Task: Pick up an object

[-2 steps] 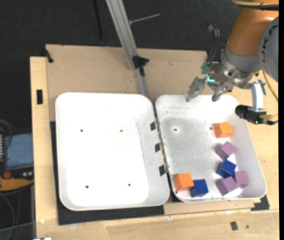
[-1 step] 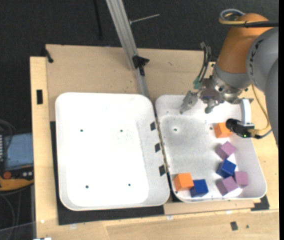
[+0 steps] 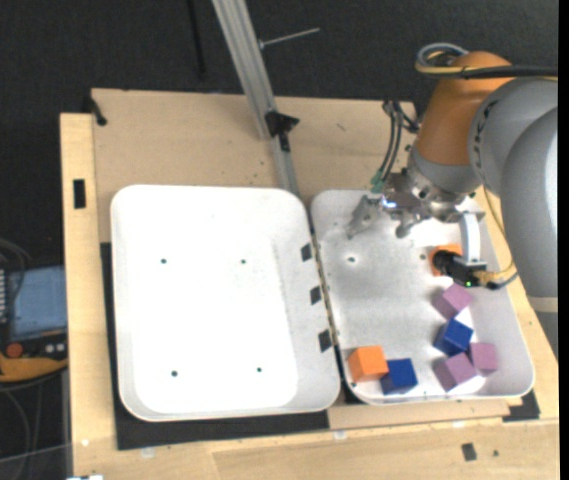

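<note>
Claw (image 3: 382, 218) sat over the upper part of the right-hand shallow white plastic bin (image 3: 384, 288), at about 12 o'clock of that bin. Two thin metal fingers (image 3: 357, 217) splayed apart, nothing between them. Bare bin floor below.

Candidate objects all lay low in the same bin, well apart from the claw:
- orange foam cube (image 3: 368, 362) at 7 o'clock, touching a small blue foam cube (image 3: 400, 375) on its right
- cluster at 4 to 5 o'clock: pale purple block (image 3: 455, 299), blue block (image 3: 455, 336) just under it, two more purple blocks (image 3: 454, 371) and (image 3: 483, 356) against the bin's lower wall

Left-hand shallow white bin (image 3: 214, 298) on the tan counter (image 3: 194, 138) carried no blocks.

Risks, as judged:
- A straight descent from here would likely close on nothing; the blocks sat toward 5 and 7 o'clock.
- Blocks were packed touching; a finger could land on top of a neighbour or shove the pair instead of straddling one.
- The purple ones hugged the wall, leaving little room for a finger on that side.
- An orange-and-black fitting (image 3: 448, 261) with cable hung near the cluster and could snag or nudge it.

Writing: none legible on blocks, bins or arm.
</note>
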Motion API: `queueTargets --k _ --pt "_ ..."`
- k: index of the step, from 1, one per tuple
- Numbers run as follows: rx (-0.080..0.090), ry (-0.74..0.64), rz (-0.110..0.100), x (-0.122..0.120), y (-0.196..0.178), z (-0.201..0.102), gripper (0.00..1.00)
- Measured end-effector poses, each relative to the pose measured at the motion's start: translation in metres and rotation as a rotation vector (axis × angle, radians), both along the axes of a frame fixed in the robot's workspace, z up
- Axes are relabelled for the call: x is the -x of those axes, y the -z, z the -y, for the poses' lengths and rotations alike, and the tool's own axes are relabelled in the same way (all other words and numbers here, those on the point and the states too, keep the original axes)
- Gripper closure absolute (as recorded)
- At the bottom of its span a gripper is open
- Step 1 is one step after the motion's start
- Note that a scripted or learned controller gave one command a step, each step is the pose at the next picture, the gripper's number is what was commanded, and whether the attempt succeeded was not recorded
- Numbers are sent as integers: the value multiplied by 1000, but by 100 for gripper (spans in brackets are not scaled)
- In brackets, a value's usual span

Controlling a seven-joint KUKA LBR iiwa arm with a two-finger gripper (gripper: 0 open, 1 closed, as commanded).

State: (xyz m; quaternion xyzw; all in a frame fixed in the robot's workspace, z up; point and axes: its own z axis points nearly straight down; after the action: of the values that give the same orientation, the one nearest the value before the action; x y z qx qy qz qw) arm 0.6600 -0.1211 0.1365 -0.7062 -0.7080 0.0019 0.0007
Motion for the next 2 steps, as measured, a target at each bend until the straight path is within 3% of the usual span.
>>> queueTargets --k 1,2 --pt "0 3 1 0 41 1 0" --pt "0 5 8 -2 27 2 100"
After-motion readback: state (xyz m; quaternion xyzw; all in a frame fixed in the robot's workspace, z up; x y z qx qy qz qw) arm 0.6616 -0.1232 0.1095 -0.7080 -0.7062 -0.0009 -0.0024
